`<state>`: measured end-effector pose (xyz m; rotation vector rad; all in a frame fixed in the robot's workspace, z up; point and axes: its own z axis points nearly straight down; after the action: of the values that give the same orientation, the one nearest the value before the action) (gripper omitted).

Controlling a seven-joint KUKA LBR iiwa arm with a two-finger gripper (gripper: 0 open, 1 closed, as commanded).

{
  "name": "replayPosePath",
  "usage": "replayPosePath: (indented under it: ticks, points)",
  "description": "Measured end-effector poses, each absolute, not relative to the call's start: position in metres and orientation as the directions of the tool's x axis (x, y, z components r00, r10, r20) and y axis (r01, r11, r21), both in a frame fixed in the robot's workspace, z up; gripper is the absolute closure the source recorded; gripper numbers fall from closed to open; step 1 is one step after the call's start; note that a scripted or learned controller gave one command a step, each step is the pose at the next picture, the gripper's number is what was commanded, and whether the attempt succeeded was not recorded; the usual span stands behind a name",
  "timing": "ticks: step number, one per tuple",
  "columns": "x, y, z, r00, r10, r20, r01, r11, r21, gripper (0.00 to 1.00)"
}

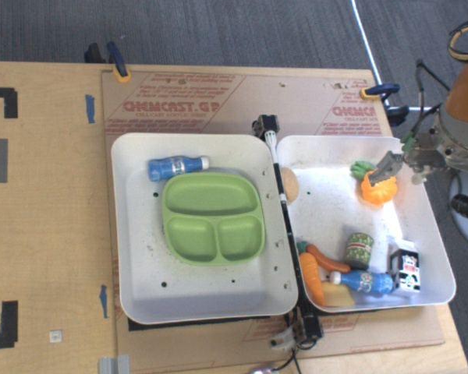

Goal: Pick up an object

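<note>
My gripper (401, 173) hovers at the right bin's (429, 224) far right side, fingers spread and open with nothing between them. Just below and left of it lies an orange toy fruit (377, 191) with a green leafy top (363, 168); one finger (388, 167) hangs right above the fruit. Near the bin's front lie a green can (359, 249), a carrot (312, 279), a red pepper (325, 258), a blue bottle (368, 282) and a black-and-white carton (406, 267).
The left bin (132, 232) holds a green divided plate (213, 216) and a blue bottle (176, 167) behind it. A tan round piece (289, 186) rests at the right bin's left wall. The arm's grey body stands beyond the right rim.
</note>
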<state>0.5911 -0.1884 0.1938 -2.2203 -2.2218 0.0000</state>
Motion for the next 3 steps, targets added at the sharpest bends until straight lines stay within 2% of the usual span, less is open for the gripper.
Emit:
replayPosePath:
  ticks: [1,2,3]
  points:
    - [0.621,-0.172,0.111,-0.122,0.993,-0.001,0.993,0.122,0.002,0.0]
    - [0.558,-0.181,0.092,-0.284,0.959,0.001,0.959,0.284,-0.001,0.0]
    - [0.51,-0.149,0.087,-0.377,0.926,-0.008,0.926,0.377,0.013,0.0]
